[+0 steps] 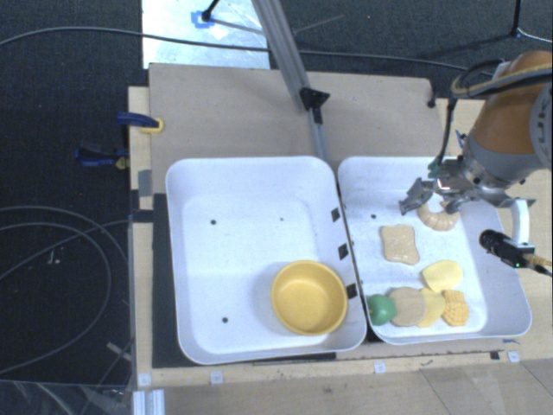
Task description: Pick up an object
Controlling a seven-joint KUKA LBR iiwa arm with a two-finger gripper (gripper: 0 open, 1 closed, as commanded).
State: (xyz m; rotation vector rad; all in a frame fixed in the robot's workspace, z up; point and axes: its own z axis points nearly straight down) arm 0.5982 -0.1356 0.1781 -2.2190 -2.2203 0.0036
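The hand, fingers apart, hovers just over a croissant, probably light and stiff; pinch its middle.

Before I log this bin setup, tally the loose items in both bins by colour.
Yellow: 4, bowl, chip-like piece, wedge, waffle-like piece
Tan or beige: 3, flat piece, round piece, curved piece
Green: 1, small piece
Total: 8

The arm is grey with a broad orange band above its wrist. Black cables loop over it. Its gripper has dark metal fingers.
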